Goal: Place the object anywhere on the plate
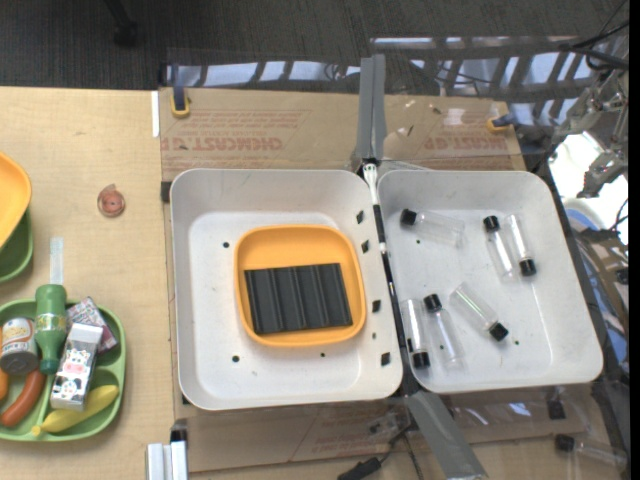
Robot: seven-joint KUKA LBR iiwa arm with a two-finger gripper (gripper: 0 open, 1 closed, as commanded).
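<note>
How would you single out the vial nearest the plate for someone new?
Find the right bin, scattered with clear black-capped vials. Go to its left wall beside the orange plate. The vial lies straight along that wall, cap toward the front; its neighbour sits farther right.

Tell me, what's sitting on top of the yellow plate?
A dark ribbed rectangular pad lies flat on the yellow plate, covering most of its middle. The part of the plate underneath it is hidden. The clear vials are all in the other bin.

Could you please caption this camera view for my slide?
Orange plate with a dark ribbed insert in the left bin; clear vials scattered in the right bin.
</note>
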